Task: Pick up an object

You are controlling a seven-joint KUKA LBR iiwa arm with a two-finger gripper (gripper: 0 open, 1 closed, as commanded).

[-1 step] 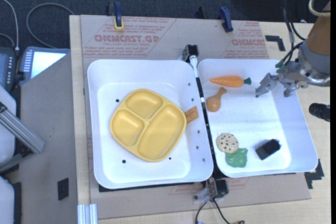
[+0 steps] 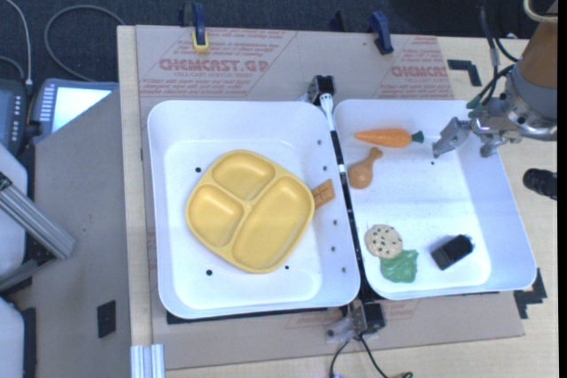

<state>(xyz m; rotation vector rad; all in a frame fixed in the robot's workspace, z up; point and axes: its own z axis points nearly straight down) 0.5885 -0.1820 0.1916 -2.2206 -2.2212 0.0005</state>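
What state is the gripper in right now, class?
Gripper: open, holding nothing, above the right bin, to the right of the toy carrot.

Bright, even overhead light, no hard shadows. White bins (image 2: 168, 217) run near blown out, so wall detail is weak; faint soft shadow under the yellow plate (image 2: 251, 210) on its near side. Dark floor at the far edge is underexposed. Focus is decent mid-frame, the arm (image 2: 542, 57) at right is slightly soft. Mild compression noise, no obvious edge distortion.
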